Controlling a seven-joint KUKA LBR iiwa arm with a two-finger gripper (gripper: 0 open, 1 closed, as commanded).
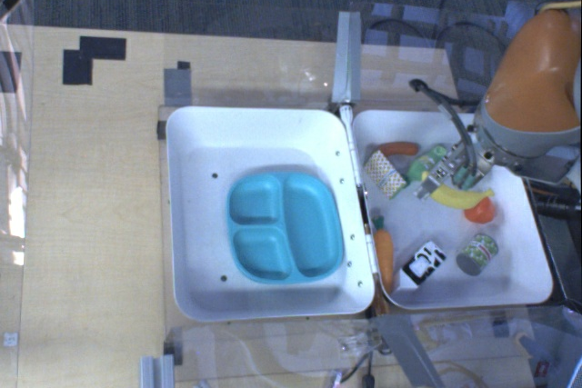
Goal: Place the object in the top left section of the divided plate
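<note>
A blue divided plate point(285, 226) lies in the left bin point(195, 141), its three sections bare. In the right bin point(536, 282) my gripper point(452, 174) hangs low over a cluster of toy items. Just below its tip lies a yellow banana point(461, 196), and a green item point(424, 165) sits right beside it on the left. Nothing visibly sits between the fingers. The arm's grey and orange wrist point(538, 77) covers the bin's far right corner.
The right bin also holds a patterned cup point(386, 174), a red-orange sausage shape point(398, 148), a red-orange round piece point(481, 211), a carrot point(385, 255), a black-and-white block point(423, 263) and a green-grey can point(477, 253). A metal divider post point(346, 59) stands between the bins.
</note>
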